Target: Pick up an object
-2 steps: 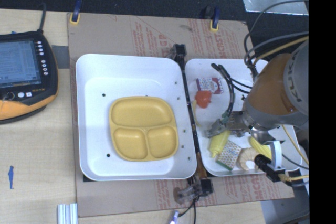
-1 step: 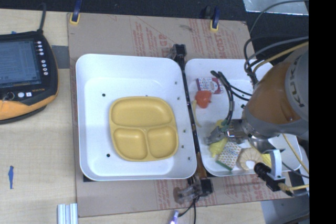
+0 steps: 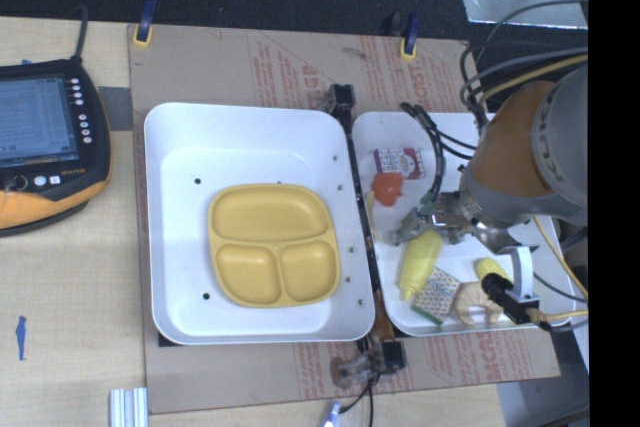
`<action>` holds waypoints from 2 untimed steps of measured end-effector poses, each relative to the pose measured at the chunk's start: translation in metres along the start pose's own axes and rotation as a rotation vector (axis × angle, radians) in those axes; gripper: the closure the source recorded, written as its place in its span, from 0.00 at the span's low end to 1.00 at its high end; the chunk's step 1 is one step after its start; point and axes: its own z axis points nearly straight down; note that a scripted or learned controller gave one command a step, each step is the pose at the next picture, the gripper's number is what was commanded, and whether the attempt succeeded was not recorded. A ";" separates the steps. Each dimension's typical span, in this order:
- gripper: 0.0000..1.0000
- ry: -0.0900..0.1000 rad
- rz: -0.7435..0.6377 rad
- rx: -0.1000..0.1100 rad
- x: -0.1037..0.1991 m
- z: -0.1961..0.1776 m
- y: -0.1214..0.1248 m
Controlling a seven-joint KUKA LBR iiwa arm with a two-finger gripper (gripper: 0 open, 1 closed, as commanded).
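A yellow squeeze bottle (image 3: pixel 418 264) lies in the right bin (image 3: pixel 392 127), just below and to the left of the gripper (image 3: pixel 432 218), whose grasp cannot be made out under the arm's wrist. A small red object (image 3: pixel 387 186) and a red-labelled packet (image 3: pixel 396 160) lie up and left of the gripper. A speckled sponge-like block (image 3: pixel 436 296) lies below it. Further left, well apart, the left bin (image 3: pixel 170 175) holds a yellow divided tray (image 3: pixel 272 243).
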 end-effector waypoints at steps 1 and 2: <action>1.00 0.001 -0.003 0.001 -0.001 -0.010 0.000; 0.00 0.001 -0.003 0.002 -0.001 -0.010 0.000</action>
